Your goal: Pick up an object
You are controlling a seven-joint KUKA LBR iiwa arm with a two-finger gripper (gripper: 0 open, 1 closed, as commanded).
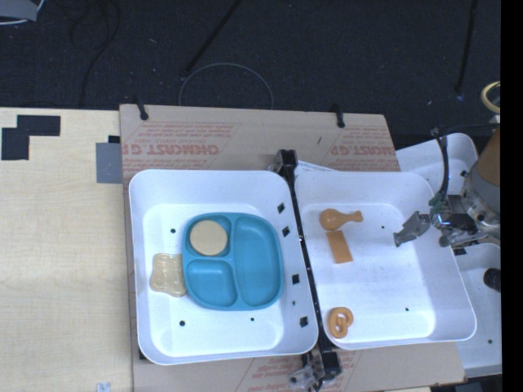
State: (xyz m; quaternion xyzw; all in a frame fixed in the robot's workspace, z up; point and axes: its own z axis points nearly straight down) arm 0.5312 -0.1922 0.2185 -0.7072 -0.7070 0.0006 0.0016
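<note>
Cardboard sheet (245, 141), upper centre: red print upside down, seemingly "CHEMCAST GP", repeated at upper right.
Cardboard, bottom edge: red print, too small to read.

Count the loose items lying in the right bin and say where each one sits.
3. A drumstick near the top left of the right bin, an orange strip just below it, and a pretzel at the bottom left corner. The gripper may hide something beneath it.
</note>
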